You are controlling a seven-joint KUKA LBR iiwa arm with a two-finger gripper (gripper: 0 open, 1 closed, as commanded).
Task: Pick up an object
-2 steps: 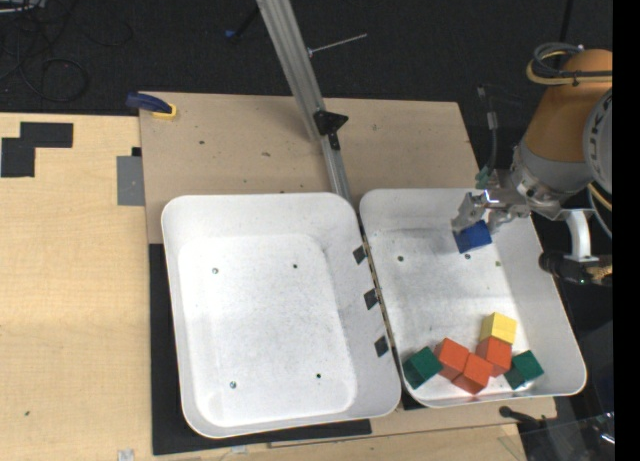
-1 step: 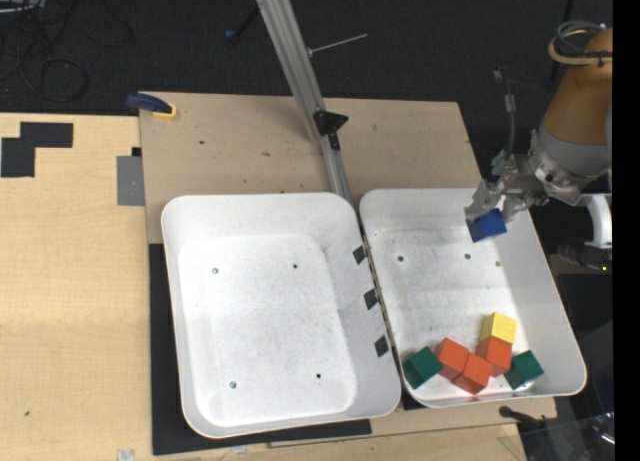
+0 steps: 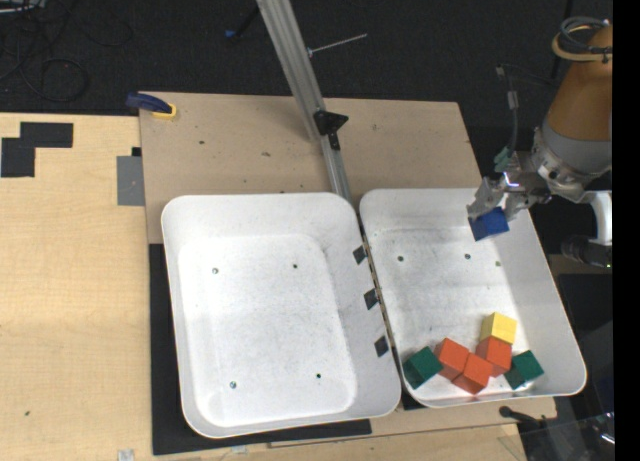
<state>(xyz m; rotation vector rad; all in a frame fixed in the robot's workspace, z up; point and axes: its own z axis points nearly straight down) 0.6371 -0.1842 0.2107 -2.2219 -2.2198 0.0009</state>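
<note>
Camera view: left bin (image 3: 200, 249) sits beside the right bin (image 3: 430, 239). Along the right bin's near edge cluster green (image 3: 422, 364), orange (image 3: 453, 356), yellow (image 3: 499, 328) and green (image 3: 523, 368) blocks. Above its far-right corner the gripper (image 3: 495, 201) is clenched on a blue block (image 3: 489, 223).

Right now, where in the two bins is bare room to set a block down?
The left white bin is bare throughout. The right white bin is bare across its middle; the coloured blocks crowd its near corner, and the blue block hangs over its far edge.

Blue block (image 3: 489, 224) held in the claw (image 3: 491, 211) above right bin (image 3: 560, 299).
</note>
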